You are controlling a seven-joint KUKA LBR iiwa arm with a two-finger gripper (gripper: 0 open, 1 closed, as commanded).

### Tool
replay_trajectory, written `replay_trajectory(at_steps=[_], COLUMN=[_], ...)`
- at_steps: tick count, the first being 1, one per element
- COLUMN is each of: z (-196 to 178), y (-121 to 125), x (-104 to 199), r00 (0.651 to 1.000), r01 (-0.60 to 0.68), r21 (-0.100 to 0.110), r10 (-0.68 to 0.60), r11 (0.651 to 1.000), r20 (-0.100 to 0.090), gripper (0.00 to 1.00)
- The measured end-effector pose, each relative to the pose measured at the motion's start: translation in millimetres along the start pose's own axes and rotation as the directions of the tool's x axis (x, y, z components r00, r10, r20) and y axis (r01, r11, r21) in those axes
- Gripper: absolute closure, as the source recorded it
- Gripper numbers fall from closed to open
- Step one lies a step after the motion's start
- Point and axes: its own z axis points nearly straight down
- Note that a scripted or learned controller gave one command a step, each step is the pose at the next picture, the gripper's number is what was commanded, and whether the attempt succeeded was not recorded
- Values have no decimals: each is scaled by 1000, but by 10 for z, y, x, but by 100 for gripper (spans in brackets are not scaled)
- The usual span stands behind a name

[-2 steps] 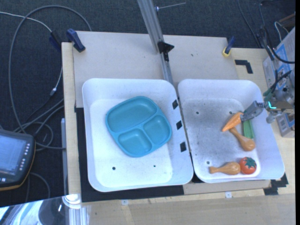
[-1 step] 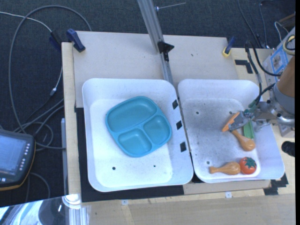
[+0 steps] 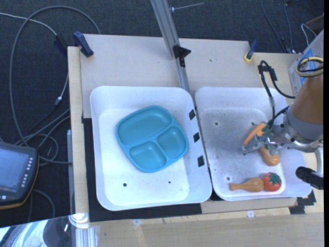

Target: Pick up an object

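In the right bin (image 3: 226, 109) my gripper (image 3: 256, 143) hangs low over the floor, reaching in from the right under the orange wrist band. An orange carrot-like piece (image 3: 254, 133) lies tilted right against its upper side; whether it is gripped I cannot tell. A tan rounded piece (image 3: 271, 158) sits just below and right of the gripper, partly under the wrist. Near the bin's front wall lie a tan drumstick (image 3: 245, 185) and a red tomato (image 3: 273, 181), side by side.
The left bin (image 3: 103, 153) holds a blue divided plate (image 3: 151, 138). A slanted metal pole (image 3: 167, 24) runs down to the gap between the bins. A black cable (image 3: 267, 84) loops over the right bin's far right corner.
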Motion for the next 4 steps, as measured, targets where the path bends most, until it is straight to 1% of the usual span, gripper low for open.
replay_trajectory(at_steps=[1,2,3,4], z=[495,356,-92,-732], y=[-10,12,-39,0], x=[7,5,16,47], r00=[1000,1000,1000,1000], r01=[0,1,1,2], r21=[-1,-9,-13,-17], r10=[0,-1,-1,-2], r11=[1000,1000,1000,1000], r20=[0,2,5,6], gripper=[0,100,100,100])
